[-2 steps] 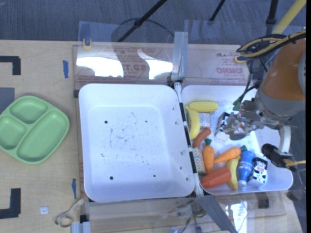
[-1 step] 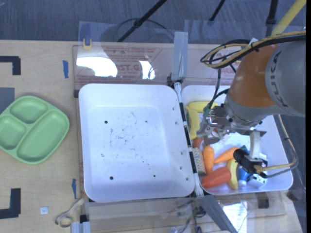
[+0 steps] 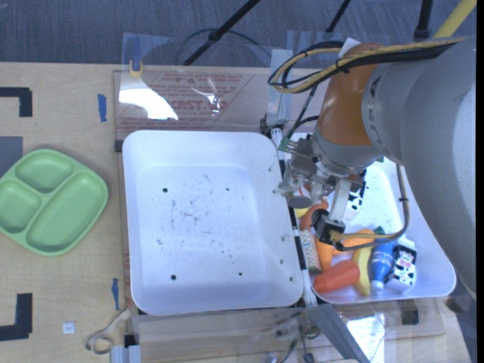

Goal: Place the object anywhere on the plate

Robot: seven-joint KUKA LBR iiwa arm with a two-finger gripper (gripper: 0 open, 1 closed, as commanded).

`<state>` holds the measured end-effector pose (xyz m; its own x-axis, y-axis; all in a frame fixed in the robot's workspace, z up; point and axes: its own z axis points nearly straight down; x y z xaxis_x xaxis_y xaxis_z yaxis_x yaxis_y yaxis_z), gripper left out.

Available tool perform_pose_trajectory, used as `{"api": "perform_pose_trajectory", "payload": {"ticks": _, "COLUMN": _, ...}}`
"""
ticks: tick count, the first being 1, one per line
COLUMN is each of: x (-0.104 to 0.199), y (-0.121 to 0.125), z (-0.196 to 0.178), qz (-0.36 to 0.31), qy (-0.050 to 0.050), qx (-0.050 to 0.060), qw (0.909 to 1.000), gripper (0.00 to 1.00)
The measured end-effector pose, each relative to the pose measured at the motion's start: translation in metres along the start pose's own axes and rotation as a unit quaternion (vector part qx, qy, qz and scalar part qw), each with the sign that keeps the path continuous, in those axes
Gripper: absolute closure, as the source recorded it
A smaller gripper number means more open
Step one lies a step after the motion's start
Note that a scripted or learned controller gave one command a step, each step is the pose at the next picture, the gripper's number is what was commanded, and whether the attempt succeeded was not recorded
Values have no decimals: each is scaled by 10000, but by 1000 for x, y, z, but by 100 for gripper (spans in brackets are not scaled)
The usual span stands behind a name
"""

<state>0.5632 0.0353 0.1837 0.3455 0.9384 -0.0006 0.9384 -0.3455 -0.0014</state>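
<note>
The gripper [image 3: 311, 201] hangs low over toys [image 3: 338, 276] in the right bin [image 3: 433, 269]. Its grip cannot be told. The plate [image 3: 51, 200] lies far left.

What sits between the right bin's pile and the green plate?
The left white bin lies across the whole path. The pile sits in the right bin, by the gripper; the green plate rests on the bench past the left bin's far wall. A carry must clear both bins' walls. Nothing else visible stands between.
</note>
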Motion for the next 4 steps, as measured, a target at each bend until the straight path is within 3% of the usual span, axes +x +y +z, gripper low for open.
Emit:
{"api": "perform_pose_trajectory", "payload": {"ticks": 1, "x": 13, "y": -75, "z": -36, "qz": -841, "qy": 0, "qx": 16, "qw": 9965, "gripper": 100}}
{"api": "perform_pose_trajectory", "payload": {"ticks": 2, "x": 13, "y": -75, "z": -36, "qz": -840, "qy": 0, "qx": 15, "qw": 9965, "gripper": 0}}
{"api": "perform_pose_trajectory", "payload": {"ticks": 3, "x": 69, "y": -109, "z": 89, "qz": -1491, "qy": 3, "qx": 3, "qw": 9888, "gripper": 0}}
{"api": "perform_pose_trajectory", "payload": {"ticks": 4, "x": 74, "y": -113, "z": 95, "qz": -972, "qy": 24, "qx": -37, "qw": 9953, "gripper": 0}}
